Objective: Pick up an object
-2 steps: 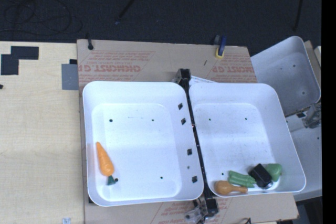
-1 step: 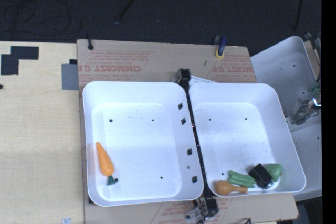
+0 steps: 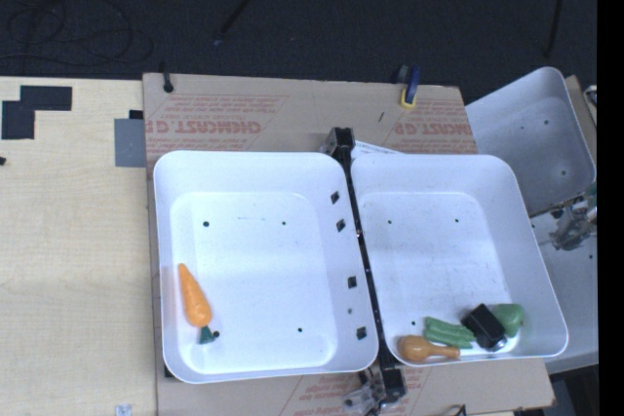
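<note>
Nothing is lifted yet; the objects are left lying in the bins.
A carrot (image 3: 194, 297) is set alone by the left bin's (image 3: 244, 161) near-left wall, easiest to reach; a black block (image 3: 485, 325) is crowded among green pieces (image 3: 449, 332) in the right bin's (image 3: 439, 166) near corner.

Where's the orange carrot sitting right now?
The carrot lies in the left bin, against its left wall near the front corner, apart from the cluster of toys in the right bin.
</note>
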`<state>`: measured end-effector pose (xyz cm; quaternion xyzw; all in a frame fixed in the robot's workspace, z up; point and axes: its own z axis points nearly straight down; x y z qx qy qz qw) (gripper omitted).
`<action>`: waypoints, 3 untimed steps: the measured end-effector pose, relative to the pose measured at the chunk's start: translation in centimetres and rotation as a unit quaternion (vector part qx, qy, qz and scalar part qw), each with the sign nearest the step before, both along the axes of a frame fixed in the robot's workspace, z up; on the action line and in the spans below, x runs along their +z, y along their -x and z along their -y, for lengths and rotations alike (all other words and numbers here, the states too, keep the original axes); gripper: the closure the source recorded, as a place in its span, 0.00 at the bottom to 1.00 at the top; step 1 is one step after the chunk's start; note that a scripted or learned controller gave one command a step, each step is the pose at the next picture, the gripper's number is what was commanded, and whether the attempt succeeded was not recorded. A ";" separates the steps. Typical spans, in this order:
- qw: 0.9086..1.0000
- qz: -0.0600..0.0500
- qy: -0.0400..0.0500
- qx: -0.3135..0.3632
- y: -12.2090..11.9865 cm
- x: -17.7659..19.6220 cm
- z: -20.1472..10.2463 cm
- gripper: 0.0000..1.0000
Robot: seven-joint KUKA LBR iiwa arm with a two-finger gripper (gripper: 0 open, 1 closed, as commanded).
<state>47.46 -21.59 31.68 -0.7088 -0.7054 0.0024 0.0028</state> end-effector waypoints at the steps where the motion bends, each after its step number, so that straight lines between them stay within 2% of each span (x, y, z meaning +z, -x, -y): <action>1: 1.000 0.001 -0.001 0.003 -4.0 -4.2 -0.2 1.00; 2: 1.000 0.004 0.001 0.001 -1.6 0.2 -0.1 1.00; 3: 1.000 0.004 0.001 0.000 -0.1 2.7 -0.1 1.00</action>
